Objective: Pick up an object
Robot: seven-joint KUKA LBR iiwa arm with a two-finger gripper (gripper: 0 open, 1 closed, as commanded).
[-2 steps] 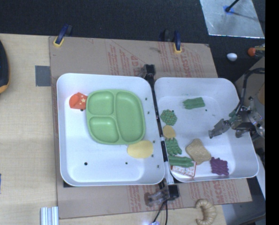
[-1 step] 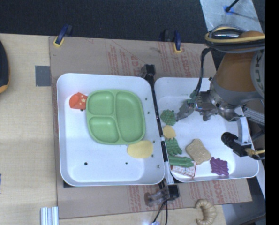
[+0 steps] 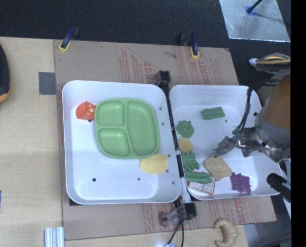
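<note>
My gripper point(image 3: 231, 151) hangs over the right bin point(image 3: 230, 94), reaching in from the right, just above a tan bread-like piece point(image 3: 217, 167). Its fingers stand open with nothing between them. Around it lie a green leafy piece point(image 3: 184, 128), a green bar point(image 3: 212, 113), a small yellow piece point(image 3: 185, 145), a green ridged piece point(image 3: 190, 161), a green pod point(image 3: 199, 177) on a red and white packet point(image 3: 201, 189), and a purple grape bunch point(image 3: 240, 182).
The left bin point(image 3: 81, 179) holds a green divided plate point(image 3: 127, 127), a red piece point(image 3: 85, 110) and a yellow piece point(image 3: 153, 164). A tan curled object point(image 3: 226, 232) lies on the cardboard in front of the bins.
</note>
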